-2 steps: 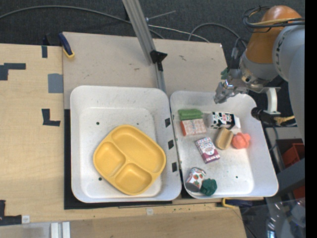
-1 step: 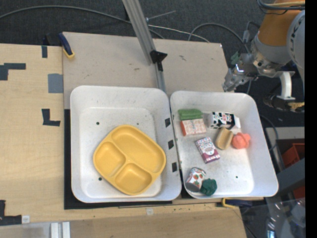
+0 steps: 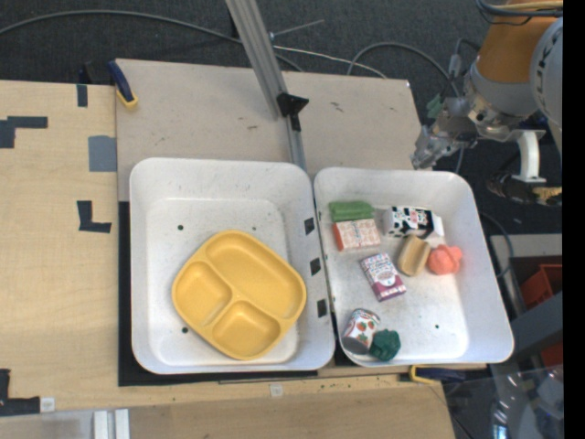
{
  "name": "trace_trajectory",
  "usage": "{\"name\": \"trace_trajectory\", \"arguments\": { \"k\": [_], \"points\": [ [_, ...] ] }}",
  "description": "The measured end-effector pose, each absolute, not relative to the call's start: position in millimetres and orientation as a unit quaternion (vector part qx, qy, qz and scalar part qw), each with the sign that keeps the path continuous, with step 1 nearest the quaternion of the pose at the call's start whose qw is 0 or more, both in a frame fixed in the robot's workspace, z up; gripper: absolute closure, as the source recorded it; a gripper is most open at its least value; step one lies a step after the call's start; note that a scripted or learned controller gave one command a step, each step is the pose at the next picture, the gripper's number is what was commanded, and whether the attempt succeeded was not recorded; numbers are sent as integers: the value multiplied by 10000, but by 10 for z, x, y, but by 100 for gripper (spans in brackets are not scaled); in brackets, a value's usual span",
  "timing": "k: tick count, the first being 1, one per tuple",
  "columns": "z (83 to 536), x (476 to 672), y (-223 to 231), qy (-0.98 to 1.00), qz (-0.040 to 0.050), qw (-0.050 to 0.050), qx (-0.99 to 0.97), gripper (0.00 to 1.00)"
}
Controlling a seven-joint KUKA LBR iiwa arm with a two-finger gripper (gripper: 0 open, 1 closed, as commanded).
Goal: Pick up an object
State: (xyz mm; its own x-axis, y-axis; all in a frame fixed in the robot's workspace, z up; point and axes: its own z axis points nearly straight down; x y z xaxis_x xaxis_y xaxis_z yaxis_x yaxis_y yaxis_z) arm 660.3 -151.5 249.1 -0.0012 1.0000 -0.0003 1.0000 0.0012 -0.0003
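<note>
While tool (image 3: 428, 156) hovers, state unclear, purple carton (image 3: 382, 276) lies long axis near-vertical.

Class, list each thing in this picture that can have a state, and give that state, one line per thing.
yellow divided tray: lying flat in the left bin, nothing in its compartments
green block: lying flat in the right bin
pink carton: lying on its side
black-and-white carton: lying on its side
gripper: above the right bin's far edge, holding nothing
</note>
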Motion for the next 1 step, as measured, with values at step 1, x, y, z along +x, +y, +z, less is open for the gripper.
{"name": "trace_trajectory", "arguments": {
  "k": [1],
  "points": [
    [2481,6545,-894,7095,1,-9,7047,100]
  ]
}}
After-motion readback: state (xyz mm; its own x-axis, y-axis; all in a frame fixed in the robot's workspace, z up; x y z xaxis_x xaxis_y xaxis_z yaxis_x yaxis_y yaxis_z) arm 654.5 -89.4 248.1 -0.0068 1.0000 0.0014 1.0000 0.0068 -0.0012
